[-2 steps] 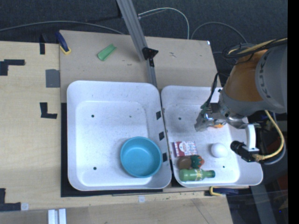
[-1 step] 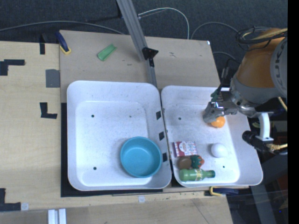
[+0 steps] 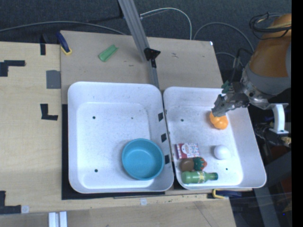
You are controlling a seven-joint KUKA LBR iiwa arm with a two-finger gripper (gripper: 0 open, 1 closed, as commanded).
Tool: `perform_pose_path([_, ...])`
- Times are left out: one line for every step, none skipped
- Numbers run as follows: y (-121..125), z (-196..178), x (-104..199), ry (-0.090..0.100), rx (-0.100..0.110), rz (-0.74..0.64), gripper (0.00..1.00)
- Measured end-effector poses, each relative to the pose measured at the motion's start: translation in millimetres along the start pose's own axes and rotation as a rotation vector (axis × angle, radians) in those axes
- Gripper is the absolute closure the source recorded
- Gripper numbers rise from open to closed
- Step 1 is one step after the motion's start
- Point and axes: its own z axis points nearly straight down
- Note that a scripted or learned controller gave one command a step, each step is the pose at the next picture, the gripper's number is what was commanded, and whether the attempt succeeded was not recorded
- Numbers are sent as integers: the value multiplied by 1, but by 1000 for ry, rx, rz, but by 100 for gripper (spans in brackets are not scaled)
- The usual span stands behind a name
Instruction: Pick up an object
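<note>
The grey arm with its orange band reaches in from the right, and its two-finger gripper [image 3: 221,110] hangs over the upper part of the right-hand shallow white bin [image 3: 246,141], its dark tip just above and touching the outline of a small round orange ball [image 3: 219,122]. Whether the tool is open, closed or gripping anything I cannot tell, since the tip reads as one dark mass from this angle; the orange ball appears to rest on the bin floor beneath it rather than being lifted. Lower in the same bin lies a small white ball [image 3: 221,152], well apart from the orange one and nearer the right wall. Towards the bin's left side sits a flat red and white packet [image 3: 187,150], and just below it a cluster of a brown rounded item [image 3: 187,165] and a small red and green piece [image 3: 200,163] (too small to identify further). Along the bin's lower edge lies a green bottle on its side [image 3: 200,177] with its neck pointing right. The left-hand shallow white bin [image 3: 90,103] holds a round blue bowl [image 3: 142,159], upright, in its lower right corner. On the tan bench beyond the bins a small green block [image 3: 107,53] lies tilted, near a slanted grey metal pole [image 3: 133,18].
</note>
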Motion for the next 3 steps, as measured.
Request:
perform_pose_path([-1, -1, 49, 2, 5, -4, 100])
perform_pose_path([-10, 19, 103, 2, 8, -5, 100])
perform_pose_path([-21, 29, 148, 2, 8, -4, 100])
